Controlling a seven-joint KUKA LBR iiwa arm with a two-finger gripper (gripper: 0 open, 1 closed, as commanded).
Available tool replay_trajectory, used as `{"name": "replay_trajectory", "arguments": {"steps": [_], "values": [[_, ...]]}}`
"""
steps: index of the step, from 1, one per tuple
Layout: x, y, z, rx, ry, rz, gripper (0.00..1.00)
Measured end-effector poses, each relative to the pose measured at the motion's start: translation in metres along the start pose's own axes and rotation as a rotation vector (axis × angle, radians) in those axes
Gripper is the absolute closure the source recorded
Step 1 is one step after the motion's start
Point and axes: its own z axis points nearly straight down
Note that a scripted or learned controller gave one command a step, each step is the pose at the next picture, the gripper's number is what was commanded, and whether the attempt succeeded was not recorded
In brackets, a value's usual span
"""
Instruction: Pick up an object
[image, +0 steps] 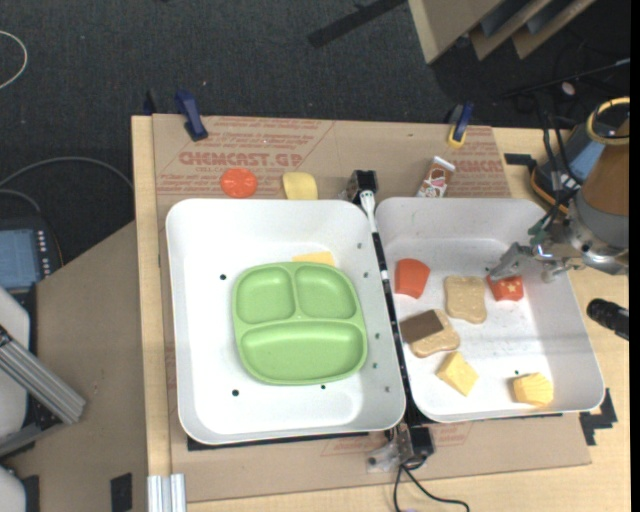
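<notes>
Nearest the camera in the right bin, a ridged yellow piece lies at about five o'clock, with a yellow wedge just beside it toward the middle. Above them a brown-topped slab sits near a tan toast-shaped piece, and an orange-red cup shape stands at nine o'clock by the dividing wall.

Farther back, at two o'clock, the small red object lies just beside the gripper, whose tips hang right over its upper edge; whether the pincer is spread or shut cannot be told from here, and nothing is visibly held.

That red piece looks like light, stiff toy plastic, probably smooth and a little slippery. Its small rounded body suggests pinching across the widest middle, low down, so it does not squirt out.

The left bin holds a green divided plate.
</notes>
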Motion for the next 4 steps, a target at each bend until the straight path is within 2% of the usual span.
{"name": "replay_trajectory", "arguments": {"steps": [1,2,3,4], "values": [[0.02,-0.007,0.034,-0.006,-0.001,-0.003,0.0],[0.019,-0.005,0.02,-0.014,-0.004,-0.003,1.0],[0.088,0.001,0.032,-0.01,-0.003,-0.008,1.0],[0.156,0.028,-0.074,-0.02,-0.001,-0.012,1.0]]}}
